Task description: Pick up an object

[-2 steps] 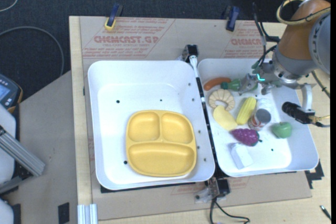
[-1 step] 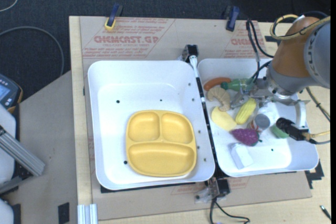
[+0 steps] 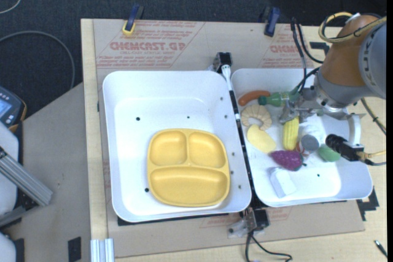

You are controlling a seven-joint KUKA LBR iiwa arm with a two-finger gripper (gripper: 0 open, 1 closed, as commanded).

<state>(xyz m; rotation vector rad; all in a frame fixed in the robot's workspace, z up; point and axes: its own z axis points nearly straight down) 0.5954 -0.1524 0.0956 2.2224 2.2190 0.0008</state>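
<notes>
We cannot tell whether the gripper (image 3: 294, 112) is apart or together. Its tip is a dark, blurred tangle against the right bin (image 3: 353, 184), and the wrist covers part of it. A yellow corn cob (image 3: 290, 133) lies just at its six o'clock, pointing toward twelve, its upper end touching or tucked under the tip — which, we cannot say. A grey round thing (image 3: 309, 144) and a green piece (image 3: 328, 154) at the cob's four o'clock are too small to name.

The arm (image 3: 347, 64) comes in from three o'clock, orange band uppermost, bent down over the bin's one o'clock corner.

Toward the bin's eleven o'clock lie an orange-red sausage (image 3: 253, 97) and a green bottle-like toy (image 3: 279, 98), with a beige croissant (image 3: 255, 115) just at the sausage's six. A lemon-yellow piece (image 3: 261, 140) and purple grapes (image 3: 287, 160) lie mid-bin, and a white block (image 3: 282, 183) sits at seven o'clock. In the left bin (image 3: 123, 132) rests a yellow divided plate (image 3: 187, 167).
</notes>
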